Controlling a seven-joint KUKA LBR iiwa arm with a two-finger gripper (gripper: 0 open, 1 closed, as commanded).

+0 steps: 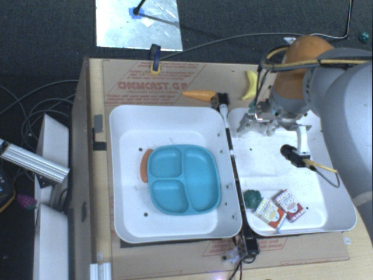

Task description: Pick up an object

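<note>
In the camera view, the arm reaches in from the right and its gripper (pixel 254 124) hangs over the upper left corner of the right bin (pixel 274 174), close to the wall shared with the left bin (pixel 131 156). Whether it is wide or narrow I cannot tell; nothing shows in its grasp.

The 3 loose things in the right bin lie at the near end, well apart from the gripper:
- a dark green lump (pixel 252 199)
- just beside it, a pale packet (pixel 269 212)
- touching that, a red packet (pixel 289 205)

In the left bin a blue divided plate (pixel 183 178) lies flat, with an orange sausage (pixel 143 165) against its left edge. Beyond the bins, a carrot (pixel 199 95) and a banana (pixel 251 85) lie on the bench (pixel 145 80).
</note>
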